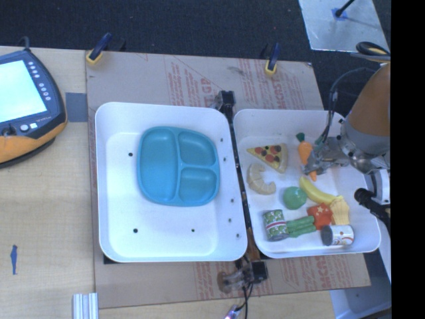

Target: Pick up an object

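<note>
I take the pizza slice (269,155) in the right bin (372,244) as my landmark and read across from the left.

Far left of it, on the bench, sits the teach pendant (23,108). Nearer, in the left bin (109,178), lies the blue divided plate (178,165) — well apart from anything I want. Just below the slice rests a pale croissant-like piece (259,179); further below it a small can (273,223) with a green vegetable (299,227) touching its right side. Down and right of the slice is a green ball (293,197). Directly right of the slice stands the carrot (304,151), its long axis running roughly up and down the view, leafy tip away from me.

The gripper (321,163) is just right of the carrot, low over the bin, with the banana (317,191) right below it. The banana's long axis slants down to the right, toward a red piece (321,214) and a yellow one (340,210).

I cannot tell how wide the claw stands, and I see nothing held in it.

My judgement — the move turns on the carrot lying immediately left of the claw and the banana just beneath; either is close, and the banana's slant would need the wrist turned across it.
</note>
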You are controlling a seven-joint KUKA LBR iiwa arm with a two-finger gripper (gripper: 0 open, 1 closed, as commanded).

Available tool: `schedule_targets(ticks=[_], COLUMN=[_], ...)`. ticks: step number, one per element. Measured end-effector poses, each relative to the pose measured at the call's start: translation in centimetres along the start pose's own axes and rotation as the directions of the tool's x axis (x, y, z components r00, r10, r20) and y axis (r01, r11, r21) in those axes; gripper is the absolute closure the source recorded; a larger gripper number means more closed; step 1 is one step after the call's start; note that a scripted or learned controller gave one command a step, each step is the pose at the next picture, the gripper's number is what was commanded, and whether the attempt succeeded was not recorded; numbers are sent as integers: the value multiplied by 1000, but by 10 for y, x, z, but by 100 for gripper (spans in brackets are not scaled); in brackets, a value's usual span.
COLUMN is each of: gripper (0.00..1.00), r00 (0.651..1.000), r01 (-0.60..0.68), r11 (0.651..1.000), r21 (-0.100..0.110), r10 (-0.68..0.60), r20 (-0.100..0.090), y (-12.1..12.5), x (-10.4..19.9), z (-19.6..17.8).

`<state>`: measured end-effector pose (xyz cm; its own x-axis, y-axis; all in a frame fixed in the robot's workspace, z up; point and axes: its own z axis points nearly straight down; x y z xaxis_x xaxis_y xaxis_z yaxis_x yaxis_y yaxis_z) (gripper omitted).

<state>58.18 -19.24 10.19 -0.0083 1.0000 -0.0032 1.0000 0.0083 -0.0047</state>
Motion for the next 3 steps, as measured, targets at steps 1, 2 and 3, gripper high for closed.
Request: schedule_targets(ticks=[1, 2, 3], gripper=[0, 0, 100], r00=[1000, 1000, 1000], r01=[1, -3, 0], r11=[1000, 1000, 1000], r21=[0, -2, 0], r10=[-1, 3, 0], r20=[1, -4, -5], y=[0, 47, 47], x=[0, -14, -14], z=[0, 10, -1])
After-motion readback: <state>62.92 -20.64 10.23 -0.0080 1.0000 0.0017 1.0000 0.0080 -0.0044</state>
